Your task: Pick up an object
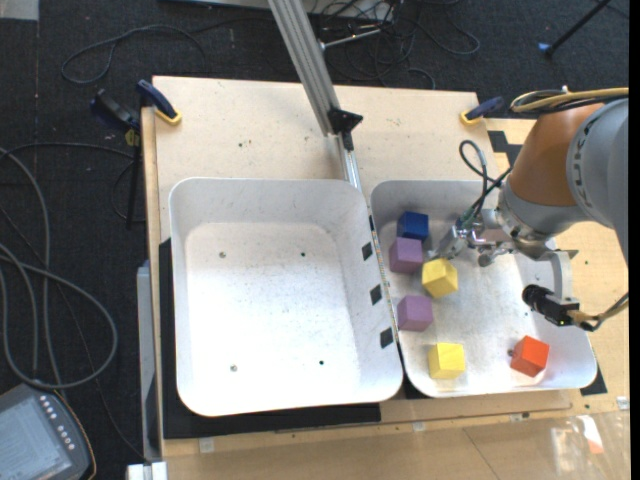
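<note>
Your gripper [468, 240] hovers in the right bin [560, 313], just beside the upper yellow cube [440, 277]; you cannot tell its finger state.

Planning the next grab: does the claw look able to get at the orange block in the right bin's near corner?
Probably yes. The orange block sits apart from the other blocks, with bare bin floor around it. The claw hovers near the yellow block, and nothing lies between. The bin wall close by may crowd one finger.

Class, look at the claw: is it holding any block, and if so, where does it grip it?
Nothing is held. The claw hangs above the yellow block, apart from it.
</note>
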